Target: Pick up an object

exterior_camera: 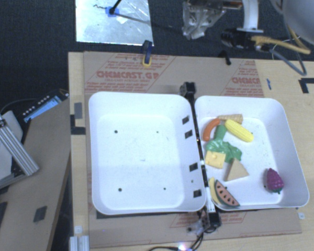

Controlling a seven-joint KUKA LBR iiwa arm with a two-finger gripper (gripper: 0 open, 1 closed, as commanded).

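The right bin [284,123] holds several toy foods. A yellow corn cob [239,130] lies near its back, beside an orange carrot [210,129] and a tan cracker [231,118]. A green leafy piece [225,147] and a yellow cheese block [215,159] sit in the middle. A tan wedge [236,170] lies below them, a watermelon slice [224,192] at the front left, and purple grapes [273,180] at the front right. My gripper [198,20] hangs high above the bench, behind the bins, with nothing between its fingers.
The left bin [141,150] stands beside the right one, joined by a black clipped divider [196,145]. Cardboard [162,72] lies under both bins. A shiny metal sheet [113,13] lies at the back left. Cables [282,46] trail at the back right.
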